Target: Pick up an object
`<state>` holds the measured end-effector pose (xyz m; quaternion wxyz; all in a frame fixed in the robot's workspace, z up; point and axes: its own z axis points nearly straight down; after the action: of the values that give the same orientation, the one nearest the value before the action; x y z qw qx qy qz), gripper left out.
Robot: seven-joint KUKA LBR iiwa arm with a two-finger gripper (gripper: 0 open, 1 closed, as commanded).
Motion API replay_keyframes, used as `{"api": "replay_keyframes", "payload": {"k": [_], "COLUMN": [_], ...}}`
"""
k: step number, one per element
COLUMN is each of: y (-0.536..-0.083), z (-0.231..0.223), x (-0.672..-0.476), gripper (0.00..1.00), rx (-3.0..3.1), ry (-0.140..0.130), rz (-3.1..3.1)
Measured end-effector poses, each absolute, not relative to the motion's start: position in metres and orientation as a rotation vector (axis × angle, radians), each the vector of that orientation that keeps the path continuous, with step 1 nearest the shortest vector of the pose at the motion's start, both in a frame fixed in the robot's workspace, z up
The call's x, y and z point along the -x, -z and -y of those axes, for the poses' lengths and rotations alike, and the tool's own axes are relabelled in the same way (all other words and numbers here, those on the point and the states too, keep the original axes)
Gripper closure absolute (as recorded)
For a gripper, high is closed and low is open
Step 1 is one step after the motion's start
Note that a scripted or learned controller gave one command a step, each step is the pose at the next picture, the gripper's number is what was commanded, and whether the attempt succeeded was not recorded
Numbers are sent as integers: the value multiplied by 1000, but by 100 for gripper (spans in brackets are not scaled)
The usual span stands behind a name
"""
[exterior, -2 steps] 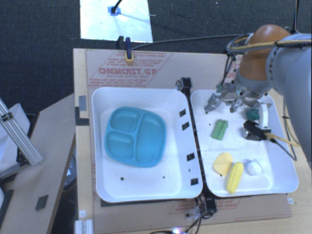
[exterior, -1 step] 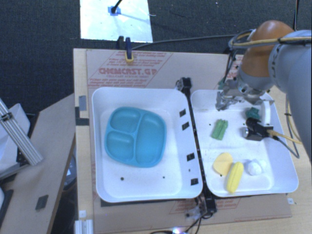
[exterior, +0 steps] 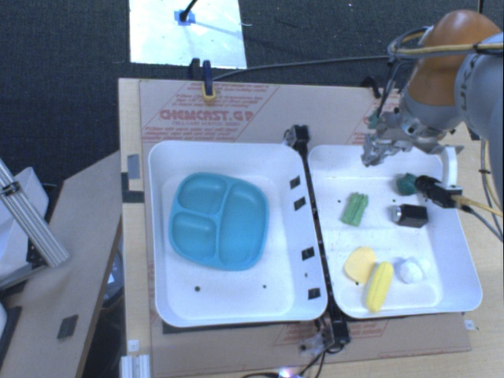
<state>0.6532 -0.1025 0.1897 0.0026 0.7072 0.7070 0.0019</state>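
Observation:
The right bin [exterior: 449,246] holds a green ridged block [exterior: 355,209], a teal piece [exterior: 406,183], a black box [exterior: 410,215], a yellow wedge [exterior: 361,264], a yellow banana-like toy [exterior: 379,285] and a white ball [exterior: 409,270]. My gripper [exterior: 376,153] hangs over the far end of this bin, above and behind the green block, left of the teal piece. I see nothing between its fingers, and their spread is unclear.
The left bin [exterior: 177,290] carries a blue divided plate [exterior: 219,220]. A black hinge strip [exterior: 309,215] runs between the bins. The arm's grey wrist and orange band [exterior: 449,46] sit over the far right corner. Cables cross behind the bins.

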Motion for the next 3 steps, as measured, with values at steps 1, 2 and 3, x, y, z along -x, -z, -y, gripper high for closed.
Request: {"api": "replay_keyframes", "payload": {"k": [1,2,3], "y": [-212,-226,-219], "z": [102,48,0], "x": [-654,-654,-652], "gripper": [100,100,100], "rx": [-2215,-2209,-2211], "ry": [-5,-7,-5], "rz": [-2223,-2231,-2232]}}
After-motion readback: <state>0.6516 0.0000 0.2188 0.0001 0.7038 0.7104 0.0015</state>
